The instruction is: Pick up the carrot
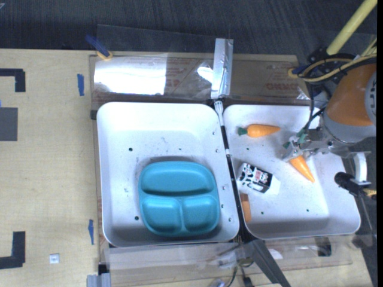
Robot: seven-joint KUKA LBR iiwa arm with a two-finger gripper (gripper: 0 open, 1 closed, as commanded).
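Carrot (261,131), orange, green-tipped, lying sideways

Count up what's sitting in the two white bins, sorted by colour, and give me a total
Orange: 3, a carrot lying at the back of the right bin, a carrot by the arm's tip, and a small orange piece against the divider.
Blue: 1, a divided tray in the left bin.
Black and white: 1, a small packet.
Total: 5

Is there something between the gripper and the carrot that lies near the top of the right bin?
Nothing visible. The gripper sits right of that carrot, with bare floor of the right bin between them. A second carrot is at the gripper itself; the black-and-white packet lies lower, aside.
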